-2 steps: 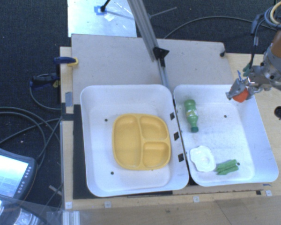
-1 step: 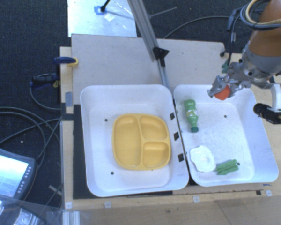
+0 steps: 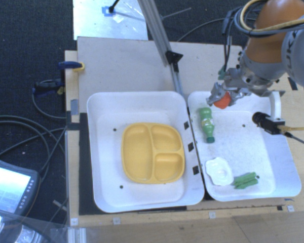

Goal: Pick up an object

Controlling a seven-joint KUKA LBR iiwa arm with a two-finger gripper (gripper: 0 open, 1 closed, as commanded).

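At upper right of the frame, the grey two-finger gripper (image 3: 224, 96) clamps a small orange-red rounded object (image 3: 222, 102) above the right white bin (image 3: 289, 184). The hold looks partial; it could slip and drop near the green plastic bottle (image 3: 207, 124).

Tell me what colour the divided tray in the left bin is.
Yellow. The divided tray shows plainly in the camera view, lying flat in the left bin.

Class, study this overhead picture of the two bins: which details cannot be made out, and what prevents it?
- gripper: whether its fingers grip the orange object; the wrist hides the contact from the camera view.
- orange object: its full shape, partly hidden by the gripper.
- green item in the right bin: too small and blurred to identify.
- arm: cut off by the right edge.
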